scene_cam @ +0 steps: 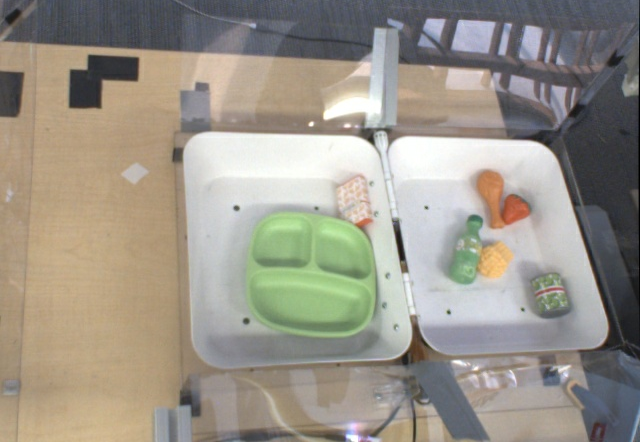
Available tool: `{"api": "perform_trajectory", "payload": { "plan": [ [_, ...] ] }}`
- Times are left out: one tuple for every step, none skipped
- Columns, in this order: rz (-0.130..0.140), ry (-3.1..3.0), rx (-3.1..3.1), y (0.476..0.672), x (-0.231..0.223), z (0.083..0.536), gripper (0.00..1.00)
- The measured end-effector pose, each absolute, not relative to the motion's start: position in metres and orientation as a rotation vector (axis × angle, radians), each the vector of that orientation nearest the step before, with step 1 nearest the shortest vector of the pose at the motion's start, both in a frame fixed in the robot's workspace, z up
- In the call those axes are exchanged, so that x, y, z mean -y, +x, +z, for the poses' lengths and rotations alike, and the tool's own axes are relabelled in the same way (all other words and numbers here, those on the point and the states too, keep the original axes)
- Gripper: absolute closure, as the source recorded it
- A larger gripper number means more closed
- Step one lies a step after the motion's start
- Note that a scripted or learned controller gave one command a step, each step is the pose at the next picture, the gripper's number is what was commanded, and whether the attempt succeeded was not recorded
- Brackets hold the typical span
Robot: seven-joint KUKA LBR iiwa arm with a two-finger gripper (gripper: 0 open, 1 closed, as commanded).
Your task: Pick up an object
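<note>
A: What lies in the right bin [570, 195]?
B: A green bottle [466, 250] touching a yellow piece [495, 259], an orange drumstick [490, 194] beside a red piece [515, 209], and a small can [549, 294] nearer the front corner.
A: The left bin [215, 230]?
B: A green divided tray [312, 273], with a small packet [354, 200] at its far edge.

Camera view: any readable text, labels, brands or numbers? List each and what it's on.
No text reads clearly.
Small patterned packet in the left bin: red-and-white print, too blurred to read.
Green bottle in the right bin: pale label, too small to read.
Small can: printed band, illegible.
</note>
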State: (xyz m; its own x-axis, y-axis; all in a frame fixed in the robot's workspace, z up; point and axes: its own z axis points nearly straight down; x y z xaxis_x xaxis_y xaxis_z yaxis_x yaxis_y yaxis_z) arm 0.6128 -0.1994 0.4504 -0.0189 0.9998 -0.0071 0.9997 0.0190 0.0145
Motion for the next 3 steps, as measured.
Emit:
{"api": "perform_trajectory", "payload": {
  "plan": [
    [0.004,2.211,-2.228,0.617,0.113,0.356,1.00],
    [0.000,2.214,-2.230,0.663,0.011,0.196,1.00],
    [0.004,2.217,-2.223,0.547,0.065,0.185,1.00]
  ]
}}
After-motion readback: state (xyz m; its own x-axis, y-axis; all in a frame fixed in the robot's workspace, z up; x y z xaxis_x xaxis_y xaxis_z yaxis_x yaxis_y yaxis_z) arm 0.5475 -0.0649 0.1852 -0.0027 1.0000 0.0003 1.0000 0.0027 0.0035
